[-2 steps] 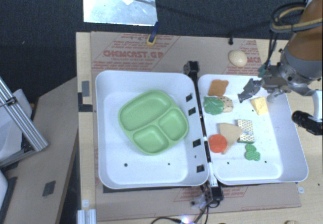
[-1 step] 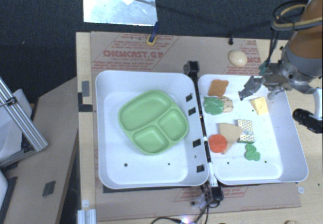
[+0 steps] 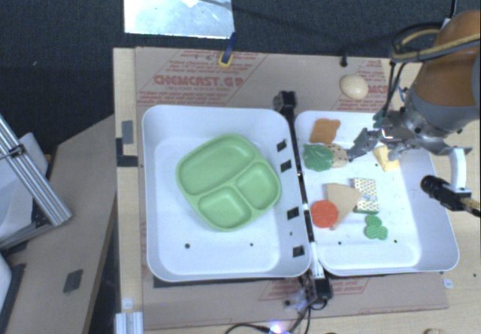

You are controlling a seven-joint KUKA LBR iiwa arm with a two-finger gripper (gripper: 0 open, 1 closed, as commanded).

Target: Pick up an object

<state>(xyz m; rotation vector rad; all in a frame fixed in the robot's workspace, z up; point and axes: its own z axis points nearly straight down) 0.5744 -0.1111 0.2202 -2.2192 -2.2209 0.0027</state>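
The right bin [image 3: 428, 250] holds several toy food pieces: an orange cracker [image 3: 325, 130], a green leafy piece [image 3: 318, 157], a yellow cheese block [image 3: 388, 158], a patterned square [image 3: 365, 191], a tan wedge [image 3: 344, 195], a red tomato slice [image 3: 325, 214] and a green broccoli piece [image 3: 375, 229]. My gripper [image 3: 378, 146] hangs low over the far part of this bin. It sits just above the yellow cheese block and to the right of the green leafy piece. Nothing is visibly held in it.
In the left bin [image 3: 161, 250] lies a green divided plate [image 3: 229, 182]. A pale egg-shaped object [image 3: 353, 86] rests on the bench behind the right bin. Black clips run along the divider [image 3: 294, 174] between the bins. The arm's body [image 3: 443, 92] covers the right bin's far right corner.
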